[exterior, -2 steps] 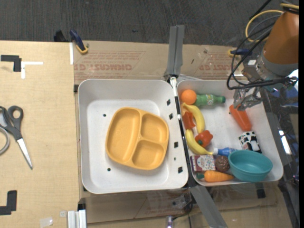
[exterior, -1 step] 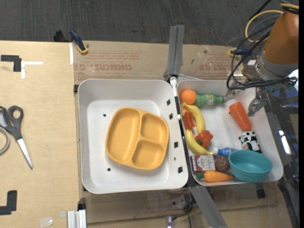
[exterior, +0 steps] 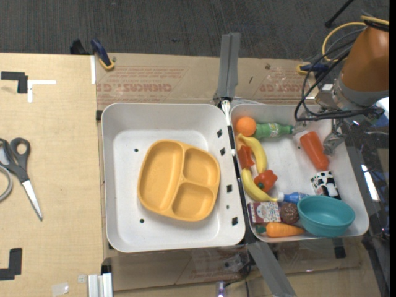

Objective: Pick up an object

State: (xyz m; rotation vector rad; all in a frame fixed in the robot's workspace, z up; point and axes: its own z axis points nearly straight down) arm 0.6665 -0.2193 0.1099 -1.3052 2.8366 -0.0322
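Gripper [exterior: 337, 132] poised over right bin's [exterior: 356, 184] far right corner, just beside orange cylinder [exterior: 314, 150]; finger state impossible to tell. Yellow divided plate [exterior: 179, 180] lying in left bin [exterior: 117, 184].

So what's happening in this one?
The arm reaches in over the far right corner of the right bin, which holds toy food and a teal bowl. Its gripper is near an orange cylinder. The left bin holds a yellow divided plate.
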